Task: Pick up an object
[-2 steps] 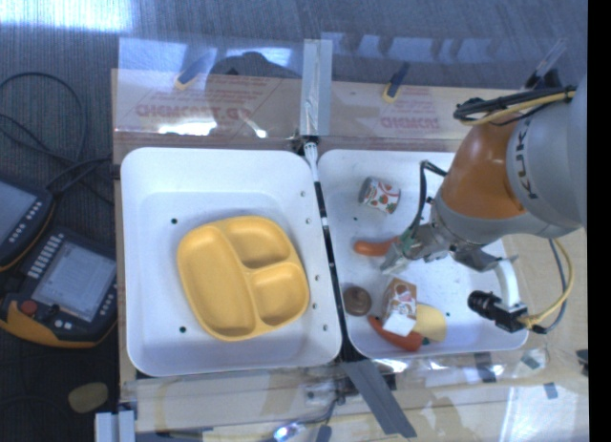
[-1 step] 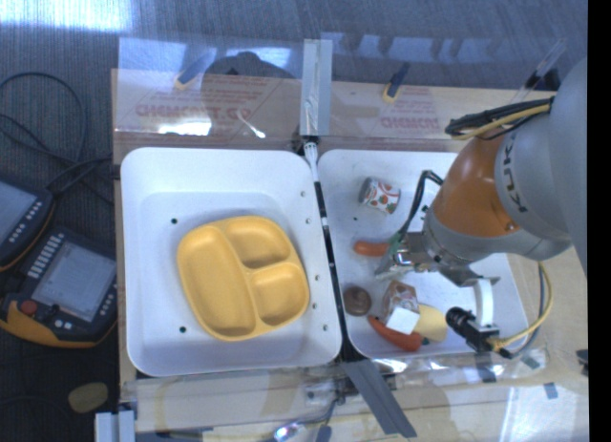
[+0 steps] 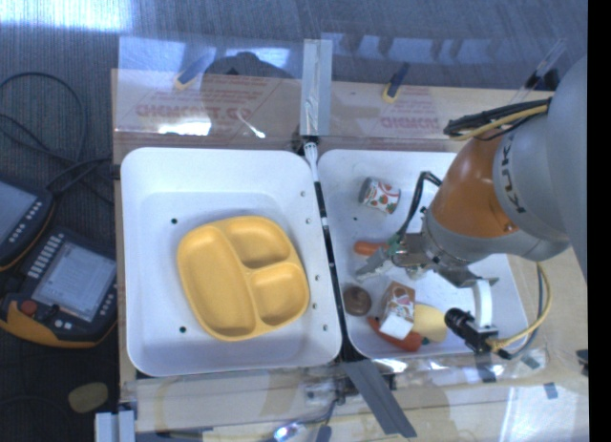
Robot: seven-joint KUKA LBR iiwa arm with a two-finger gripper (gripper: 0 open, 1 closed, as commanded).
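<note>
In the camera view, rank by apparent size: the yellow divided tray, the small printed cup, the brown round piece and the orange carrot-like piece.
1. yellow divided tray, by far the largest.
2. small printed cup.
3. brown round piece and orange carrot-like piece: too alike to rank, and the carrot is partly hidden by the gripper.

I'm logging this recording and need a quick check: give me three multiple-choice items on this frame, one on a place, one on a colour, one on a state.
1. Where does the sectioned tray lie?
A. left bin
B. right bin
C. on the floor

2. What colour is that tray?
A. blue
B. yellow
C. green

3. Where is the gripper?
A. over the left bin
B. outside both bins
C. down among the small items in the right bin

Answers: 1 A, it sits in the left bin. 2 B, it is plainly yellow. 3 C, it is low beside the orange item.
</note>
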